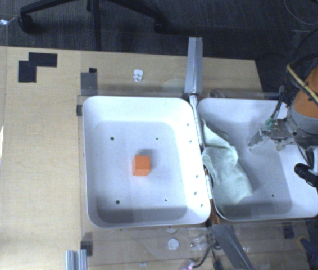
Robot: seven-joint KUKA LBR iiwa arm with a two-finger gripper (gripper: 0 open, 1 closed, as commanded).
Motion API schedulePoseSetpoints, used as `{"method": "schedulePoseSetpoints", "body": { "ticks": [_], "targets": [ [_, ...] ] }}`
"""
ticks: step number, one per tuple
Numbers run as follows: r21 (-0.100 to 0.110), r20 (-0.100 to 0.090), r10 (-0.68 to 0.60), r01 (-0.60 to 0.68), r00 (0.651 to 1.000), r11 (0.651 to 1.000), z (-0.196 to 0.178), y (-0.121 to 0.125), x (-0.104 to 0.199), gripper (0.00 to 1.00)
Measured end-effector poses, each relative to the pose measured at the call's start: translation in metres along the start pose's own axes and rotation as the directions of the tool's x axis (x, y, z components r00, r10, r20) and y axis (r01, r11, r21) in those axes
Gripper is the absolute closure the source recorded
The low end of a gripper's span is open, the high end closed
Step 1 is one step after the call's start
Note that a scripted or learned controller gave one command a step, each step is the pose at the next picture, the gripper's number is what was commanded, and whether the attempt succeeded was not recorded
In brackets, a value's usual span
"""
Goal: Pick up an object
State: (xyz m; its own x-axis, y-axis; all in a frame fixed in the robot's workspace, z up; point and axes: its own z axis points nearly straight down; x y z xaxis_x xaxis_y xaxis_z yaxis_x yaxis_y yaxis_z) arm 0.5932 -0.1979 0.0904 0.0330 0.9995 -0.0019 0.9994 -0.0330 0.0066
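Observation:
A small orange cube (141, 165) lies near the middle of the left white bin (100, 151). A crumpled pale green-white cloth (224, 165) lies along the left side of the right bin (296, 204), against the divider. The gripper (271, 133) hangs over the upper right part of the right bin, to the right of the cloth and apart from it. The grey arm with its orange band (316, 89) enters from the right edge. I see nothing held between the fingers.
A metal post (194, 66) stands behind the bins where they meet. Cables (310, 97) loop around the arm at the right. Black markers (35, 65) lie on the wooden bench at the back left. A chair base (91, 4) stands on the floor behind.

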Motion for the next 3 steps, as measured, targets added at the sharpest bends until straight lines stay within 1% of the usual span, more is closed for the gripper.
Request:
{"method": "schedulePoseSetpoints", "body": {
  "ticks": [1, 2, 3],
  "targets": [
    [-0.005, 0.001, -0.005, 0.005, 1.000, 1.000, -0.012, 0.002, 0.001, 1.00],
    [0.001, -0.001, -0.003, 0.003, 1.000, 1.000, -0.007, 0.014, 0.022, 1.00],
    [-0.001, 0.000, -0.034, 0.034, 0.999, 0.999, -0.128, 0.070, 0.058, 1.00]
  ]
}}
